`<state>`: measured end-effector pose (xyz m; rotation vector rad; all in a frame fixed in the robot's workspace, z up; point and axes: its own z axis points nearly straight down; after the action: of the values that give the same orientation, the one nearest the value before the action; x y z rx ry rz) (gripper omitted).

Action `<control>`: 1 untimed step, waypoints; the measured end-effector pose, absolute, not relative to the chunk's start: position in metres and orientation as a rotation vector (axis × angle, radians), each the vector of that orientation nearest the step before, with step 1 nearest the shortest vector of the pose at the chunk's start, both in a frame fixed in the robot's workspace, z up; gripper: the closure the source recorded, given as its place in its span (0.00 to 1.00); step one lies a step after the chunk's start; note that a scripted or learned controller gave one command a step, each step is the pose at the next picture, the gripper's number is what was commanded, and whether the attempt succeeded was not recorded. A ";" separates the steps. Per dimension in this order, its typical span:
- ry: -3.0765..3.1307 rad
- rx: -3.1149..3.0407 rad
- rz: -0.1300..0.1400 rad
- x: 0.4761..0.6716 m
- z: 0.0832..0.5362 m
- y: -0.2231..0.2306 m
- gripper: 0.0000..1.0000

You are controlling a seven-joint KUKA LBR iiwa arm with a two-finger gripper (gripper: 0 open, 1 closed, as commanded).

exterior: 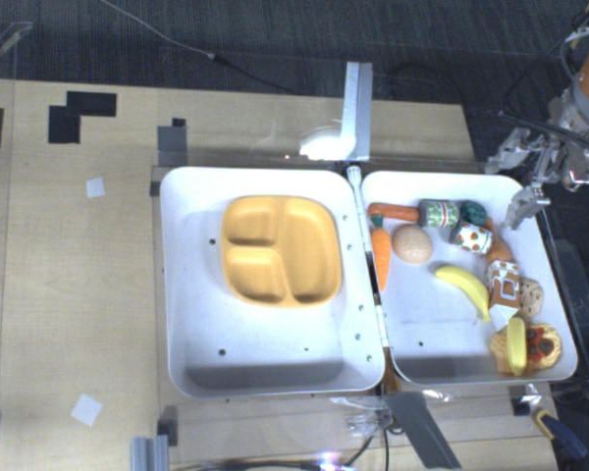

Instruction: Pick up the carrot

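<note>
Wooden bench [69, 292] with two white bins [191, 263]

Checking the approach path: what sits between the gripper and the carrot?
In the camera view, a green can and a patterned cube lie between the gripper and the carrot.

This is a robotics lab or test cell, not a home or kitchen. A pale wooden surface [69, 292] carries two shallow white bins [177, 292] butted side by side and held in place by metal brackets [357, 106], with black tape marks [79, 114] and small paper squares [96, 186] stuck on the wood and loose cables [177, 39] trailing over the dark carpet [275, 18] behind. The contents are props rather than groceries: a yellow divided plastic plate [279, 249] in one bin and a jumble of toy food [461, 263] in the other, while a grey robot arm [574, 116] reaches in from the right.
</note>
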<state>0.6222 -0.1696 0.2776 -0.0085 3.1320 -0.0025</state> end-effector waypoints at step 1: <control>3.138 -0.080 -0.001 0.532 0.196 -0.173 0.00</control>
<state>0.5321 -0.1728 0.1964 -0.0798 3.1381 -0.0008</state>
